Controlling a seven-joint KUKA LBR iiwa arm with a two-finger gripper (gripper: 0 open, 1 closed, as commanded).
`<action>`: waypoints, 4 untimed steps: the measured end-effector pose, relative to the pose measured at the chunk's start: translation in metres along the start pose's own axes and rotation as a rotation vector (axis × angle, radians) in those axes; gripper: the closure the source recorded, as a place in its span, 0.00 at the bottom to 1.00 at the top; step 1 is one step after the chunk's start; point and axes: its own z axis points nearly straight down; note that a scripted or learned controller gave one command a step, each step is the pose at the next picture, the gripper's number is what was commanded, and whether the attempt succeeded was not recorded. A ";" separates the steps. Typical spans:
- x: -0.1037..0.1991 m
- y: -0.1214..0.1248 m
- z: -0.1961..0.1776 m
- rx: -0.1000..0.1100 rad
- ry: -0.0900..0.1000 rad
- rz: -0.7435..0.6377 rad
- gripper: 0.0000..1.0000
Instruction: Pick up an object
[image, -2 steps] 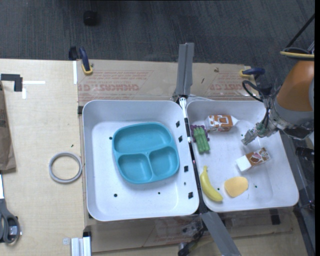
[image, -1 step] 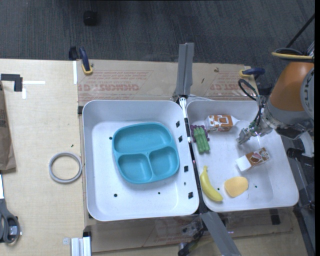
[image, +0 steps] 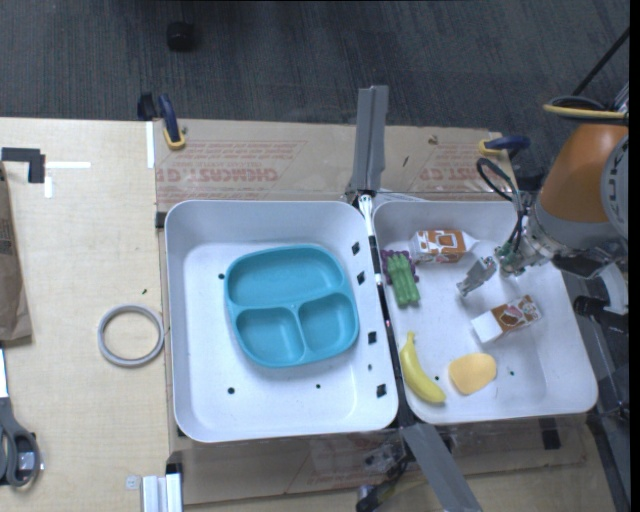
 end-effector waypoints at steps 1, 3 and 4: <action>0.033 -0.126 -0.013 0.001 0.002 -0.250 0.00; 0.037 -0.124 0.000 -0.001 0.001 -0.645 0.00; 0.043 -0.120 -0.009 -0.002 -0.001 -0.882 0.00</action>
